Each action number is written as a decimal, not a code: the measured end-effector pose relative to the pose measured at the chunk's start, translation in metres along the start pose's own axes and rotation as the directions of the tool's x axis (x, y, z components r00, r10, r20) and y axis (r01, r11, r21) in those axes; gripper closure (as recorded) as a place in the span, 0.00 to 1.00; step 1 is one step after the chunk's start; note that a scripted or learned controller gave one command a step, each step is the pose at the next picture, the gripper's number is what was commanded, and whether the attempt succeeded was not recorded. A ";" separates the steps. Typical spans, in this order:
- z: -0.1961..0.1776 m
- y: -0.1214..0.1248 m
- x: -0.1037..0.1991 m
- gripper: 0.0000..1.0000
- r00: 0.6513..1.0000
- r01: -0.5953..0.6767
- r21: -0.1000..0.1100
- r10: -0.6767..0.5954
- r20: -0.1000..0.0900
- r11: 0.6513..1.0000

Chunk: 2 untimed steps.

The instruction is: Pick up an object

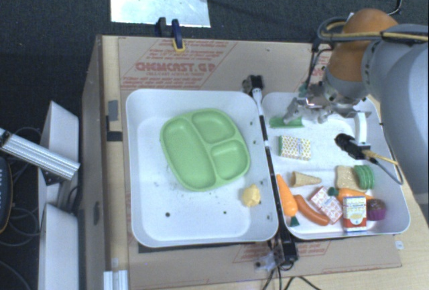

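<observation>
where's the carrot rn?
Camera view: the carrot lies in the right bin, along its left wall near the front, beside the sausage and below the cone.

— What lies beneath my claw?

— A flat green piece, lying at the far left corner of the right bin, just beside your claw.

— And nearer the front?

— A patterned wafer, a cone, an orange carrot, a sausage, all lying flat.
</observation>
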State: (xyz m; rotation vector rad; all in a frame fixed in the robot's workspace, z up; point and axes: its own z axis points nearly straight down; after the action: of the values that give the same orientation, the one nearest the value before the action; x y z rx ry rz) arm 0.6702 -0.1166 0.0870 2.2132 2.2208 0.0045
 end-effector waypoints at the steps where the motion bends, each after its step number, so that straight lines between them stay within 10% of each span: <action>1: 0.000 0.000 -0.006 0.00 1.000 -0.001 0.000 0.001 -0.001 1.000; 2: 0.000 0.000 -0.009 0.00 1.000 -0.002 0.000 0.002 -0.001 1.000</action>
State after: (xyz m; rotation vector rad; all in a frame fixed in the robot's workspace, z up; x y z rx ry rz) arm 0.6704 -0.1254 0.0871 2.2155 2.2195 0.0063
